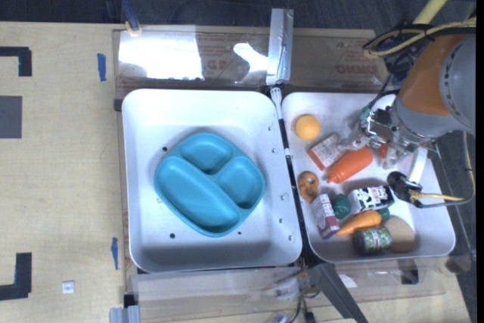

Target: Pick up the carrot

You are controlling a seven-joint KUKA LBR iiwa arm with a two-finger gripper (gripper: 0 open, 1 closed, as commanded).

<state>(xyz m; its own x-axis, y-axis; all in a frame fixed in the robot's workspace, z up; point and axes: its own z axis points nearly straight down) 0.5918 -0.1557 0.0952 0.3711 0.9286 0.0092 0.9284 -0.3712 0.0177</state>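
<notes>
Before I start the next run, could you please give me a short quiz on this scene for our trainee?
1. True or false: the blue divided plate lies in the right bin.
2. The gripper hangs above which bin? A: left. B: right.
3. How many compartments does the plate have?

Key: 1 false; 2 B; 3 three.

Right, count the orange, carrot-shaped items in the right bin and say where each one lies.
2. The larger carrot lies mid-bin, just left of the gripper; the smaller carrot lies toward the near edge, above a green jar. Others may be hidden under the clutter.
</notes>
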